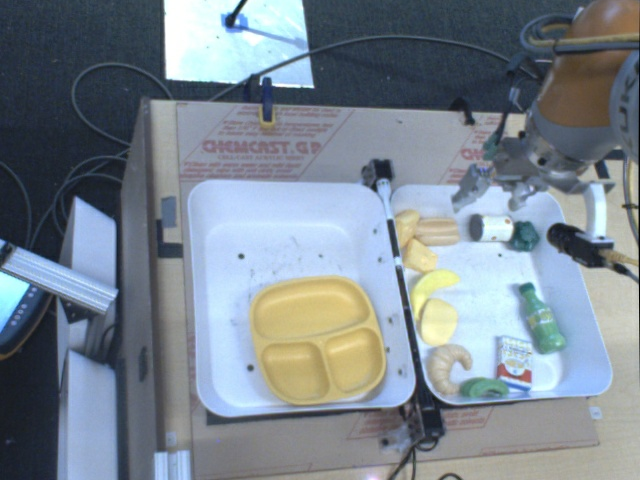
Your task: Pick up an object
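Note:
My gripper (494, 194) hangs over the far edge of the right bin (580, 298), its two fingers (467, 188) spread open with nothing between them. Just in front of it lies a white cylinder (492, 229) with a dark green end. To its left are a tan roll (437, 232) and yellow food pieces (418, 258). Further forward lie a yellow slice (435, 283), a round yellow piece (438, 320), a croissant (450, 361), a green bottle (540, 318), a red and white carton (515, 360) and a flat green item (485, 389).
The left bin (230, 228) holds a yellow compartment tray (317, 340) toward its front. A black and white divider clip (380, 175) sits where the bins meet. The arm's orange and grey body (585, 78) looms over the right bin's far corner.

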`<act>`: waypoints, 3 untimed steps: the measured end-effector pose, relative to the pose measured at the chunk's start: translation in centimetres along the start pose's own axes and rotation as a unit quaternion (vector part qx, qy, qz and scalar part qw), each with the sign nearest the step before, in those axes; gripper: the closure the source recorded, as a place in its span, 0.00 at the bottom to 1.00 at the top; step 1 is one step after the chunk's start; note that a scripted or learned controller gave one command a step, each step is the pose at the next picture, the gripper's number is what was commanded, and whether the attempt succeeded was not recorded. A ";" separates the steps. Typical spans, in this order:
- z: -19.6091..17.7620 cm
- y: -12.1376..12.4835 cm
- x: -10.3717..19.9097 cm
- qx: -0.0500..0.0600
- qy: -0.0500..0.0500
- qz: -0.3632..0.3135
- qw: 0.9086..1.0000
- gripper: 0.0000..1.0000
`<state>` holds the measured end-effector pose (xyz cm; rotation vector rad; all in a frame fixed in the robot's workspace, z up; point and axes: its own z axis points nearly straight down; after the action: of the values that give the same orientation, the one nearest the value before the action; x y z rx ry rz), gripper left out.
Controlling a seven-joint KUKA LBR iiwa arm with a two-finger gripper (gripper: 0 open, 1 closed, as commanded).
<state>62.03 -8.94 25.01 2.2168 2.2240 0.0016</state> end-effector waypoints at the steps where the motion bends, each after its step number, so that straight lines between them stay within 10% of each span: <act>1: 1.0 1.0 -6.9 0.000 -0.001 0.000 1.000 0.00; 3: 13.0 5.1 -11.8 -0.004 -0.001 -0.001 1.000 0.00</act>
<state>67.17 -20.70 12.00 2.2089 2.2205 0.0076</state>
